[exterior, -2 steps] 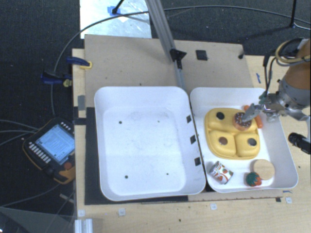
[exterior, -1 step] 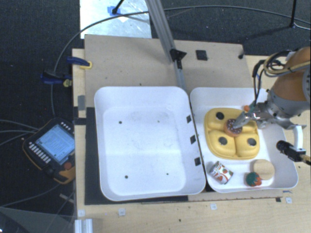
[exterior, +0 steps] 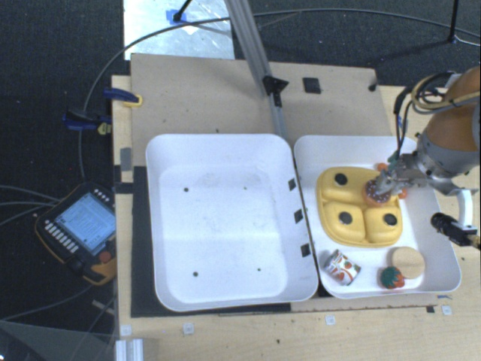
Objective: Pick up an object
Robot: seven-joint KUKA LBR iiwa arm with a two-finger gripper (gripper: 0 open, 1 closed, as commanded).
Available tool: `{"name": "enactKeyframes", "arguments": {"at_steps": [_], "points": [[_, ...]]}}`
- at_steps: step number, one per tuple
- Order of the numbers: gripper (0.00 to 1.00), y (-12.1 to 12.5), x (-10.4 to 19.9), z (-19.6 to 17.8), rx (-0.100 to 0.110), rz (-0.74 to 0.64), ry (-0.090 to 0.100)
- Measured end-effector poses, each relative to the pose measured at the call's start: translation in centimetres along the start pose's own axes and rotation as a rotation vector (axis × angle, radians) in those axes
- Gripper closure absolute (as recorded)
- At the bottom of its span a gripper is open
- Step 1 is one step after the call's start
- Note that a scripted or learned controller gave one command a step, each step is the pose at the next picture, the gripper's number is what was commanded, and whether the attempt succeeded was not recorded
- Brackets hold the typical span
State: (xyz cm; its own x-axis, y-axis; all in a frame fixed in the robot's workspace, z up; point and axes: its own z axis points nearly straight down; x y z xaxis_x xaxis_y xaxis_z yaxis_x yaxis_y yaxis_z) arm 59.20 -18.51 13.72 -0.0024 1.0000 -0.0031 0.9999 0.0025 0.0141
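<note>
In the right bin (exterior: 443, 235) lies a yellow moulded block (exterior: 352, 209) with black dots on its rounded lobes. My gripper (exterior: 381, 189) hangs over the block's upper right lobe, right at its surface, reaching in from the right. Near the bin's front wall lies a small red and white can (exterior: 341, 267) on its side. To its right are a round tan wooden disc (exterior: 409, 261) and a small green and red object (exterior: 391, 277), touching each other.
The left bin (exterior: 169, 277) sits beside the right one, joined by black clips (exterior: 298, 216). A grey pole (exterior: 252, 43) slants across the board behind the bins. A teach pendant (exterior: 81, 228) lies off the bench at left.
</note>
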Motion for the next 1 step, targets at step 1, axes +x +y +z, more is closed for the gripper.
{"name": "enactKeyframes", "arguments": {"at_steps": [1], "points": [[1.0,0.87,0.06,-4.58,0.008,-0.003,0.001]]}}
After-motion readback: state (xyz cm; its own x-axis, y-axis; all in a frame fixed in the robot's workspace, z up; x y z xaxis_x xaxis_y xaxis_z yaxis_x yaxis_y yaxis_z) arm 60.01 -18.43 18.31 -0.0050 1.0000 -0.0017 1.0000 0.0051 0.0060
